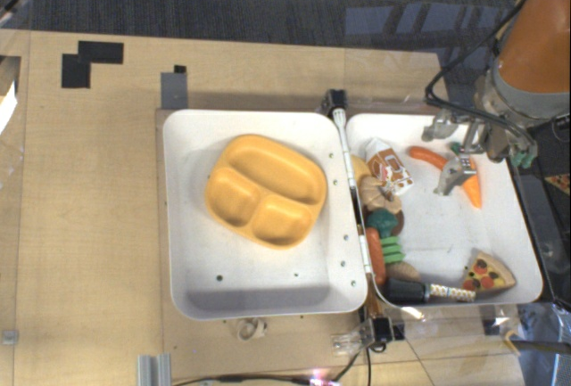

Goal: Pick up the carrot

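Orange and small, the carrot (472, 188) lies in the right bin (526, 242), toward its far right side, just beside the gripper (457, 168). The gripper hangs low over it; its grip cannot be told from this slant. A red sausage (426, 158) lies to the left, a pizza slice (488, 272) near. The left bin (192, 286) holds a yellow tray (266, 189).
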